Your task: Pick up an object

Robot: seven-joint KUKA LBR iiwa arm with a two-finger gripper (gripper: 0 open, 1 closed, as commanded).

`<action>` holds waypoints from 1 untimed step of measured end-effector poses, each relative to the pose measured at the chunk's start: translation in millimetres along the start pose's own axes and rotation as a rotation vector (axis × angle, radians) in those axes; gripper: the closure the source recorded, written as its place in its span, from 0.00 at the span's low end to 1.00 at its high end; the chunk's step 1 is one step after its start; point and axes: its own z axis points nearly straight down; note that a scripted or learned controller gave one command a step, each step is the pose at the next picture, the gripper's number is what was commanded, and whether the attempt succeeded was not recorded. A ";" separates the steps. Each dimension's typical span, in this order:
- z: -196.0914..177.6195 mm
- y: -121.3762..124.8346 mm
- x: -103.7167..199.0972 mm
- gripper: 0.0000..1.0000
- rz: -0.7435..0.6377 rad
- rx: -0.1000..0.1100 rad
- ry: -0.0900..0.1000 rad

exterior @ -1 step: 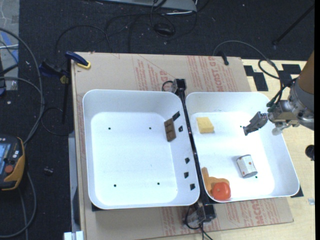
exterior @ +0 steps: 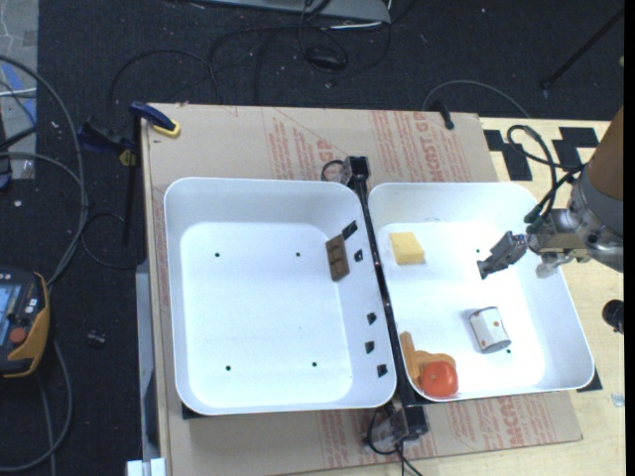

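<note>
The right bin (exterior: 556,296) holds three objects: a yellow block (exterior: 407,248) near its back left, a small silver cylinder (exterior: 488,328) in the middle, and an orange and red object (exterior: 433,370) in the front left corner. A brown block (exterior: 338,258) leans against the right wall of the left bin (exterior: 198,266). My gripper (exterior: 499,254) hangs over the right bin, to the right of the yellow block and behind the silver cylinder, apart from both. Its dark tip points left and touches no object.
The grey arm (exterior: 585,221) comes in over the right bin's right rim. A black divider (exterior: 372,276) runs between the bins. Cables and a yellow-blue clamp (exterior: 154,119) lie on the floor and board behind them.
</note>
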 end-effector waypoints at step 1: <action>17.9 36.9 1.8 0.00 0.000 0.002 0.001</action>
